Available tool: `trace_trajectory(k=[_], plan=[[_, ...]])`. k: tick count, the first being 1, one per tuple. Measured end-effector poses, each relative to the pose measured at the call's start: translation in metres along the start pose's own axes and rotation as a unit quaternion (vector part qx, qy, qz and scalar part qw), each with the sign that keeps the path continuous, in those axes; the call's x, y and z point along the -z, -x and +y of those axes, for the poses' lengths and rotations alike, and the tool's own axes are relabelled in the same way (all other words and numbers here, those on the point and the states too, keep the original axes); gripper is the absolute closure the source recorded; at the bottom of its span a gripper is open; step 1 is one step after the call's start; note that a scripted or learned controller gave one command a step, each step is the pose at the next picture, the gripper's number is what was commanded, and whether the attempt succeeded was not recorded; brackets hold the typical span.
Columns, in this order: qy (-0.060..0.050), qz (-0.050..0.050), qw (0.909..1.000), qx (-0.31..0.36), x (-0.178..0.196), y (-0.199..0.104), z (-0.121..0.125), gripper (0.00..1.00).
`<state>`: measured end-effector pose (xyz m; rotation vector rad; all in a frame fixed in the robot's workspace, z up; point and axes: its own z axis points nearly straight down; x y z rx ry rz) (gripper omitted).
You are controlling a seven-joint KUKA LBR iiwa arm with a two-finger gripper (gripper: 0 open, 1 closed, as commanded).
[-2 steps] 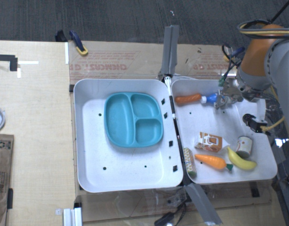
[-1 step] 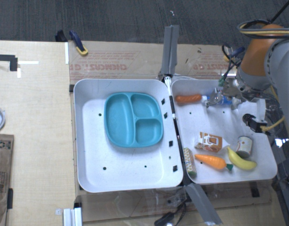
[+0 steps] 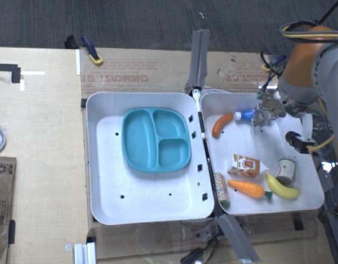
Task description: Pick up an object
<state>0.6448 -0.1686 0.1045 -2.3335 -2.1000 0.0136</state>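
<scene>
The right bin [image 3: 306, 202] is my landmark. The gripper [image 3: 261, 118] hangs over its far side, near the back wall, and its tip is just beside a small blue and white bottle [image 3: 245, 115]. A red-orange sausage [image 3: 221, 124] lies touching or almost touching the bottle, on the side toward the divider between the bins. I cannot tell how the gripper is set, and nothing is seen held in it.

In my judgement the bottle or the sausage is the likely target, and the risk comes from how close they lie together. If the gripper descends between them, it may push one away instead of closing around it, or catch both and drop them. The back wall is also near, so a thing could slide against it.

Toward the near side of this bin lie a small carton [image 3: 245, 165], a carrot [image 3: 247, 188], a banana [image 3: 281, 186] and a can [image 3: 285, 170], well apart from the gripper
</scene>
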Motion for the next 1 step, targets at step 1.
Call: trace_trajectory(k=[1], plan=[[0.0, 0.0, 1.0, 0.0, -0.0001, -0.0002, 0.0, 0.0]])
